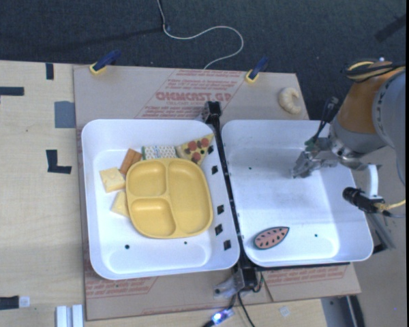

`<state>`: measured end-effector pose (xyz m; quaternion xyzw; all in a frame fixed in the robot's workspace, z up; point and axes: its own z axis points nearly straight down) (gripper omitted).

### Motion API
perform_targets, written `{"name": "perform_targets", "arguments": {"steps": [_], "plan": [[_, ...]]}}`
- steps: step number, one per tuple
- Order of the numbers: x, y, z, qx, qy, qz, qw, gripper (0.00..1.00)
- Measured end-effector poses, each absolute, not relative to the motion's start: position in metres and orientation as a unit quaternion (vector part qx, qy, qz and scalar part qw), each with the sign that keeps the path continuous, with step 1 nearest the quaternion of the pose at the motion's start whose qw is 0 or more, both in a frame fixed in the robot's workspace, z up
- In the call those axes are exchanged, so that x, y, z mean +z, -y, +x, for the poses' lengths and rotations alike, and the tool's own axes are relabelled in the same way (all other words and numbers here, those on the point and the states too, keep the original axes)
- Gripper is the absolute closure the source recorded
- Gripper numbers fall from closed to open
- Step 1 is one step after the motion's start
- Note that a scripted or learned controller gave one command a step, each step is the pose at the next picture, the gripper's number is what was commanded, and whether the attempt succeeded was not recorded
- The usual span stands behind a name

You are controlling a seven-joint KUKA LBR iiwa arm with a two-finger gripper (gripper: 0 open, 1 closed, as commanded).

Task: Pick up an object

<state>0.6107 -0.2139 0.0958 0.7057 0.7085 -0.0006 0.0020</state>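
A pink watermelon-slice toy lies flat near the front edge of the right bin. My gripper reaches in from the right and hangs low over the right bin's back half, well behind the slice and apart from it. Nothing shows between its tips. In the left bin a yellow divided plate lies in the middle. Behind and beside the plate are a cracker-like square, a brown piece and a pizza-slice toy.
A beige ring-shaped piece lies on the cardboard outside the right bin's back corner. A black divider runs between the bins. A white cable loops behind the bench.
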Motion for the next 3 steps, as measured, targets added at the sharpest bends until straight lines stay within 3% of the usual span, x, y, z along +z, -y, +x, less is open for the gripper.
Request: {"name": "perform_targets", "arguments": {"steps": [2, 3], "plan": [[0.209, 0.212, 0.613, 0.0010, -0.708, 0.707, 0.002, 1.00], [0.225, 0.211, 0.614, 0.0004, -0.708, 0.707, 0.000, 1.00]]}}
